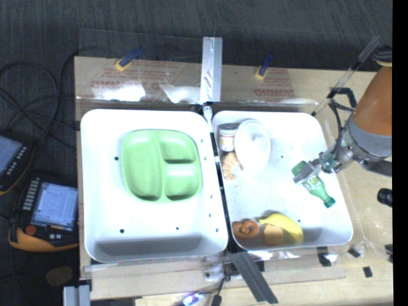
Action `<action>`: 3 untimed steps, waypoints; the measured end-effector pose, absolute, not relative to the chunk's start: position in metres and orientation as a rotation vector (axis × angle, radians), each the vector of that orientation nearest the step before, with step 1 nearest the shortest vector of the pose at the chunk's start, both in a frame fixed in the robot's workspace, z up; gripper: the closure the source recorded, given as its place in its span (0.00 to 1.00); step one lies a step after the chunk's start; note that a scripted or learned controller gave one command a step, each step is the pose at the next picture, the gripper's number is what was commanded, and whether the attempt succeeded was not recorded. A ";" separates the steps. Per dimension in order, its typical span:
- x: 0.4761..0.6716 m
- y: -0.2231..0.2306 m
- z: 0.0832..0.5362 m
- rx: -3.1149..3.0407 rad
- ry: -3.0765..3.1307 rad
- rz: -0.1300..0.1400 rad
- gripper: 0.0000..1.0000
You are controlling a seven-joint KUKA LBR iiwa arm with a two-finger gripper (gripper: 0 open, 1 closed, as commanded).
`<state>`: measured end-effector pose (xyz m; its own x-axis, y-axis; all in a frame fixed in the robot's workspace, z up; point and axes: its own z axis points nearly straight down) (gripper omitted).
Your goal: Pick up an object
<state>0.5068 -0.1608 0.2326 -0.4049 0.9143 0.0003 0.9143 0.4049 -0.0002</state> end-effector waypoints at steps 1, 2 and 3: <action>0.508 -0.102 0.209 -2.042 -2.384 0.002 1.00; 0.519 -0.114 0.097 -2.144 -2.301 -0.004 1.00; 0.517 -0.114 0.095 -2.141 -2.297 0.002 0.00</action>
<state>0.5174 -0.1140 0.0945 -0.0705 0.9975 0.0004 0.9975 0.0705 -0.0019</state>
